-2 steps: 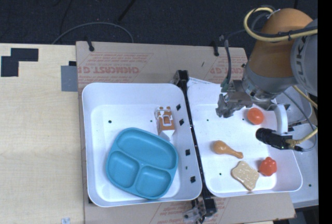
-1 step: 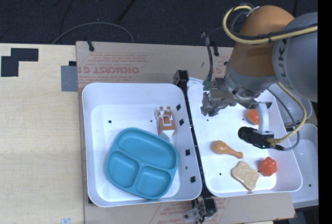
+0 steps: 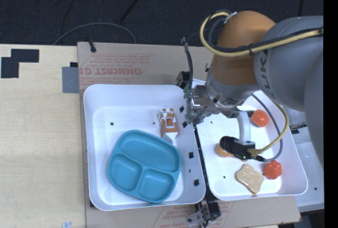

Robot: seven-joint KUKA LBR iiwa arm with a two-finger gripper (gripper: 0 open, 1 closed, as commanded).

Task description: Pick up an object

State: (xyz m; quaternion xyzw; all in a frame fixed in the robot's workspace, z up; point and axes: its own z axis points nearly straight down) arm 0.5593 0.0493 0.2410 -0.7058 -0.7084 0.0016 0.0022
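My gripper (image 3: 192, 112) hangs over the wall between the two bins, at its far end. Just to its left, a small orange and white toy (image 3: 168, 121) stands in the left bin (image 3: 95, 116), apart from the gripper. In the right bin (image 3: 296, 179) lie an orange ball (image 3: 259, 117), a red piece of fruit (image 3: 272, 169), a slice of toast (image 3: 249, 178) and an orange-brown piece (image 3: 223, 151) that is partly hidden by the robot's own parts.
A blue divided plate (image 3: 143, 165) takes up the near half of the left bin, close to the toy. The arm's large orange and grey body covers the far part of the right bin. Brown cardboard (image 3: 121, 66) lies under the bins.
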